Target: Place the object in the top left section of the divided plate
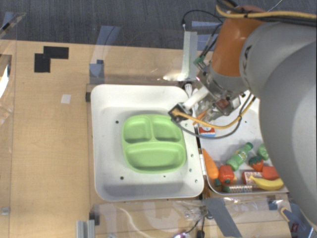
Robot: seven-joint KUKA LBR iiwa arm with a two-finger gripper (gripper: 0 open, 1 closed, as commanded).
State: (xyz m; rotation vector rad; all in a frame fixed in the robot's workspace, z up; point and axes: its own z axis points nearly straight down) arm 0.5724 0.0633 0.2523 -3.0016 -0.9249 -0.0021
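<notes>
The arm (282, 83) reaches in from the right, big and grey, with its orange band (233, 48) above the wrist. The gripper (214, 108) hangs over the far left corner of the right bin (250, 133), close to the wall between the two bins. From where I stand, I cannot tell if it is open or closed, and I cannot see that it holds anything.

Just under the gripper, a small red-and-white thing (207, 130) lies on the floor of the right bin, beside the dividing wall. It is too small for me to say what it is.

The plate (153, 155) is green and lies flat in the middle of the left bin (106, 133). It has two small sections on the far side and one long section on the near side. Its top left section (136, 130) is well apart from the gripper.

The other small things lie in the near part of the right bin. A carrot (211, 166) is against the dividing wall, with a red vegetable (226, 174) touching it on the right. A green bottle (239, 155) lies tilted just beyond them. A banana (267, 183) lies near the front wall, partly under the arm. I cannot tell which of these things is meant for the plate.
</notes>
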